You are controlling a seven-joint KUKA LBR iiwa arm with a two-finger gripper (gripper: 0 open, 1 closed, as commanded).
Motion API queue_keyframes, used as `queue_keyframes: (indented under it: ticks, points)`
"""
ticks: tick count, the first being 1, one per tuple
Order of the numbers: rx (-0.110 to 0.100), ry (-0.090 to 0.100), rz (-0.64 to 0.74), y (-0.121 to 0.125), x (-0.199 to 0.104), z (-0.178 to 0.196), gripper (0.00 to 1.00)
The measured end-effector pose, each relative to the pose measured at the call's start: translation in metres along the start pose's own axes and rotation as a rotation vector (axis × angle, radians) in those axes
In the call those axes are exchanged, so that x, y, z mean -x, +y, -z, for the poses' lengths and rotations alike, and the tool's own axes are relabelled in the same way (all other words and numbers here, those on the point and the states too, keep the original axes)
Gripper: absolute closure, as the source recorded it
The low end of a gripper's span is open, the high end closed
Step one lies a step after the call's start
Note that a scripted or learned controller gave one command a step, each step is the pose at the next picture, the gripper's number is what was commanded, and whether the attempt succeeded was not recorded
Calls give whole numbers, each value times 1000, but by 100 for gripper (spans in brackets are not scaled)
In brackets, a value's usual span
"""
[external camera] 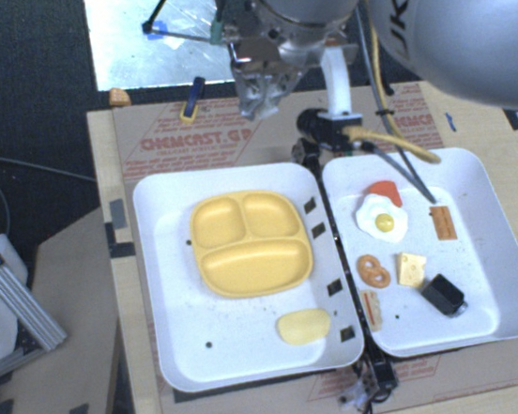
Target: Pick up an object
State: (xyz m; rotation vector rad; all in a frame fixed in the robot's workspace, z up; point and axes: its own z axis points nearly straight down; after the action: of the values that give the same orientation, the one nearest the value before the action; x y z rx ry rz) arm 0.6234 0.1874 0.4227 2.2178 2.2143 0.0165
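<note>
My gripper [258,97] hangs high above the back edge of the bench, behind the left bin [161,290] and apart from every object. The left bin holds a yellow divided plate [250,243] and a pale yellow oval piece [304,326] near its front. In the right bin [508,244] lie a toy fried egg [381,216], a red piece [386,190] behind it, a pretzel [374,270], a cheese wedge [412,269], a black block [443,294], an orange cracker [443,222] and a thin bacon strip [373,310].
Both bins sit on printed cardboard [184,140]. A yellow and blue clamp [192,99] lies at the back. A yellow cable [392,141] and a black fitting [324,128] hang over the right bin's back edge. An aluminium frame [5,291] stands at the left.
</note>
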Motion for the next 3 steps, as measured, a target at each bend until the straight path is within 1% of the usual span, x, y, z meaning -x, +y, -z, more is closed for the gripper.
queue_keyframes:
  ticks: [1, 2, 3]
  points:
    - [-26, -5, 6, 36, -43, -188, 100]
    - [-29, -4, 8, -100, -48, -240, 100]
    - [0, -1, -3, -40, 5, -144, 100]
